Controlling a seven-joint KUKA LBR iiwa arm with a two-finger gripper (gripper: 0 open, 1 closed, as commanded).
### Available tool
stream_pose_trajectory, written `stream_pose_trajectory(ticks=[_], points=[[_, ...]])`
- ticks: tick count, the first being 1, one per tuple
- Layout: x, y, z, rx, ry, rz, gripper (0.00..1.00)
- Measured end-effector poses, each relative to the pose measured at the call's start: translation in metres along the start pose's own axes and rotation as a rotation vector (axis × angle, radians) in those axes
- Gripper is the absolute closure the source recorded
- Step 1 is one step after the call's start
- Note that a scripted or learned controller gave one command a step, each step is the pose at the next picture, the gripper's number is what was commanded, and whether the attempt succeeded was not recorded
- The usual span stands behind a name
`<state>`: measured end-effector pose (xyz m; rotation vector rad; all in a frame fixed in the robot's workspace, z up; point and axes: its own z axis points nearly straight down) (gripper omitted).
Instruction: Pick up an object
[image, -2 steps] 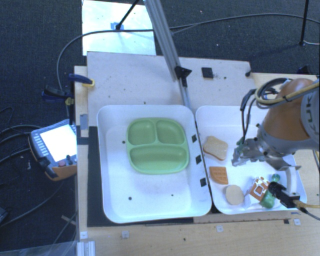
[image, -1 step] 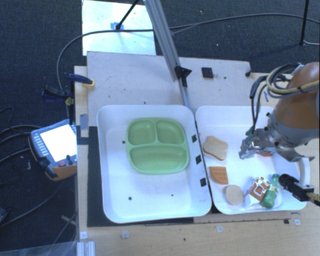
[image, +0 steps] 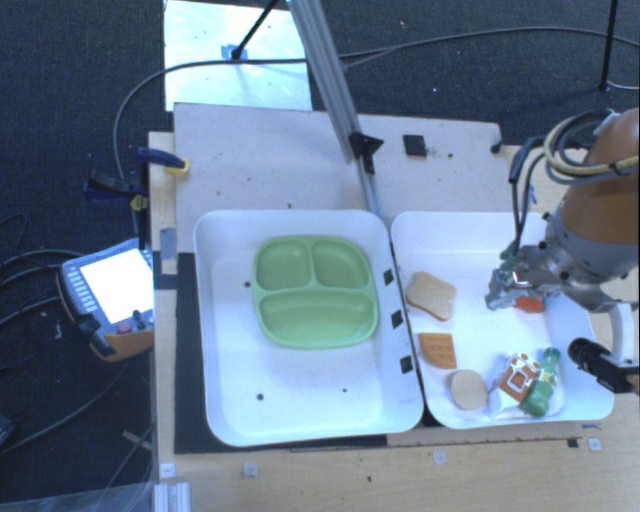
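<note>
Hovering gripper over right bin, grip state unclear, small red obj beside it

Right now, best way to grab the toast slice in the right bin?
The toast slice lies flat on the right bin floor, apart from the orange square piece below it and near the divider wall. I'd come straight down and pinch across its narrower width, edge to edge. It lies too flat for a side approach. The end effector sits to its right.
</note>
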<state>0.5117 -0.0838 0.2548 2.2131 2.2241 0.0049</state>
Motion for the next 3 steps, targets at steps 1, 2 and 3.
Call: stream_pose_trajectory(ticks=[1, 2, 3], points=[[0.055, 0.013, 0.011, 0.003, 0.002, -0.005, 1.00], [0.108, 0.012, 0.005, 0.004, 0.003, -0.006, 1.00], [0.156, 0.015, 0.021, 0.005, 0.003, -0.004, 1.00]])
